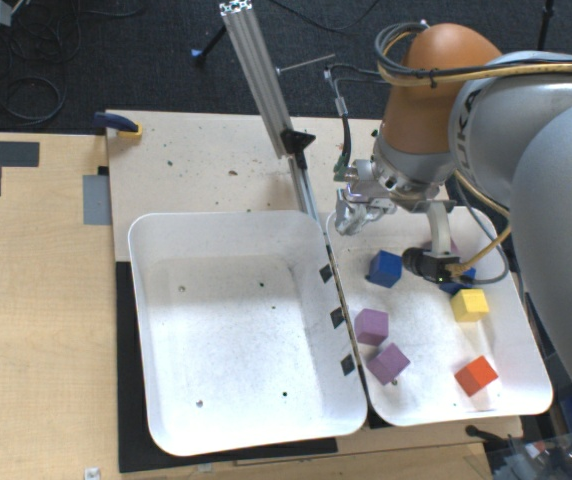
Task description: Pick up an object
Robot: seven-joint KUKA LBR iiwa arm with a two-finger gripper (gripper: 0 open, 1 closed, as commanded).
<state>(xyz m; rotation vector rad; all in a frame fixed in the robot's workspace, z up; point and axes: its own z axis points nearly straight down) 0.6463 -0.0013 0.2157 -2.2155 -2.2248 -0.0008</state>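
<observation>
two white bins: the left bin (166, 268) speckled with dark flecks, the right bin (526, 388) carrying a blue cube (385, 268), a yellow cube (470, 304), an orange-red cube (477, 375) and two purple cubes (371, 325) (388, 362). the surface (26, 298) is pale wood with grey patches at upper left. the arm (526, 138) is grey with an orange band (436, 78).

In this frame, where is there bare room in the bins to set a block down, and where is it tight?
The left bin has a bare floor from wall to wall. In the right bin, the blue cube, two purple cubes, yellow cube and orange cube crowd the floor; a small bare patch lies between the purple and orange cubes. The gripper hangs at the far left corner.
</observation>
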